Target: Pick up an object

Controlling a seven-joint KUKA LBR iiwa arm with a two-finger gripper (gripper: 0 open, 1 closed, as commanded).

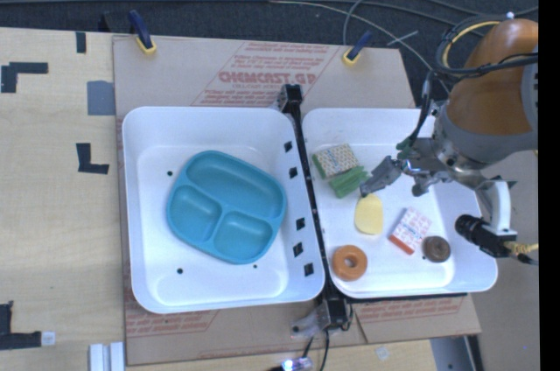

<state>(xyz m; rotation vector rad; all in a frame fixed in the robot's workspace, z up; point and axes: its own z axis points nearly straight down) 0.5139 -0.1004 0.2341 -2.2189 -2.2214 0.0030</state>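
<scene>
The right bin (468, 277) holds several small objects: a speckled beige block (335, 157), a green piece (347, 181) just below it, a pale yellow piece (369, 214), an orange ring (350, 262), a red and white packet (409, 231) and a brown round piece (436, 249). My gripper (380, 178) hangs low over this bin, reaching in from the right. Its tip sits just right of the green piece and above the yellow piece. Nothing shows in its grasp.
A blue divided plate (226, 205) lies in the left bin (140, 185). A black divider (302, 185) runs between the bins. The grey and orange arm (490, 98) covers the right bin's far right corner. Cables cross the dark floor behind.
</scene>
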